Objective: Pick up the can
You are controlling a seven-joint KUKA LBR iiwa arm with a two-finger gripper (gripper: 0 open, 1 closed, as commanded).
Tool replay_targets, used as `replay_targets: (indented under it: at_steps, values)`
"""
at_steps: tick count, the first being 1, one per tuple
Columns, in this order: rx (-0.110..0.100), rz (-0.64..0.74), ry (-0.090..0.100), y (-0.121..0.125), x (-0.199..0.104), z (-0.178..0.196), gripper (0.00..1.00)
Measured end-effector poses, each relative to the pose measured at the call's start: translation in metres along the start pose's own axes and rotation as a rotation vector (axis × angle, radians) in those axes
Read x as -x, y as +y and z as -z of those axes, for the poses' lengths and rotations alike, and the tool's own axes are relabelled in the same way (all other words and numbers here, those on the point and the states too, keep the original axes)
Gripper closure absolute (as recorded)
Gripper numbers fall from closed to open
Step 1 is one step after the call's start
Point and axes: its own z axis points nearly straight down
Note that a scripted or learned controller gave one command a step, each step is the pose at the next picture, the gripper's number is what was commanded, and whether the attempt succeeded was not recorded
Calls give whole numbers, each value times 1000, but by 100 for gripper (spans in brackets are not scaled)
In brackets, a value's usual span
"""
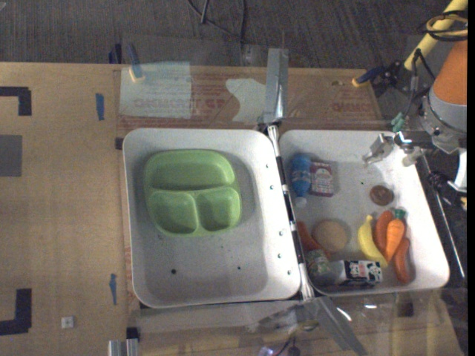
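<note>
At the near edge of the right bin [434, 269] we see the can [320, 262] lying at about 7 o'clock, crowded by a small milk carton [361, 271] touching its right side, a tan round cookie [331, 235] just behind, and an orange piece [305, 236] along the divider. Farther right lie a banana [365, 238] and 2 carrots [393, 236]. Beyond, a blue bottle [300, 175] and purple packet [323, 178]. The hand [391, 147] hangs at 1 o'clock, well apart from the can; we cannot tell its grip.
</note>
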Motion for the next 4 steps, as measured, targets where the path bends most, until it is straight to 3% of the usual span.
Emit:
replay_targets:
  at_steps: [1, 2, 3, 4]
  values:
    - [2, -271, -1, 25, -20, -103, 0]
    - [-16, -501, 0, 51, 4, -115, 0]
    - [-16, -481, 3, 52, 7, -115, 0]
    - [-31, -1075, -6, 48, 12, -113, 0]
